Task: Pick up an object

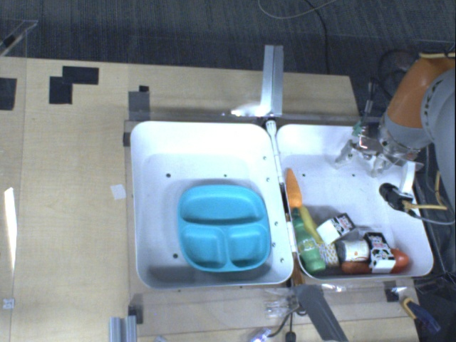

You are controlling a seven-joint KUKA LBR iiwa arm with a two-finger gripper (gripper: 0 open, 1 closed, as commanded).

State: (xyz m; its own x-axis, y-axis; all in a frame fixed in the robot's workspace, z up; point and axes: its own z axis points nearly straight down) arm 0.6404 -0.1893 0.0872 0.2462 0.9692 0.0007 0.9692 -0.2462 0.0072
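Objects for the pick lie heaped along the near edge of the right bin (313,148), and that is where the arm has to go. From where I stand, the gripper (367,150) hangs over the far part of that bin, up by its right side, with the orange band (415,91) of the arm above it. Its fingers look spread fairly wide, and nothing sits between them.

The nearest candidate seems to be the orange carrot (293,189), lying against the divider on the bin's left side. Its long axis runs near to far, tip pointing away. Just nearer than it, in line, lies a green bottle (308,242), also running near to far along the divider. To the right of the bottle sit a small white box (330,230), a dark can (354,249) and a red piece (400,261) tucked into the near right corner, all crowded and touching.

So the cluster lies nearer and to the left of the gripper, well apart from it. In my judgement, the coming move is a reach toward the near side, and for the carrot or bottle the fingers would need to close across the short width, left to right.

The left bin (149,191) holds a blue divided tray (224,226).
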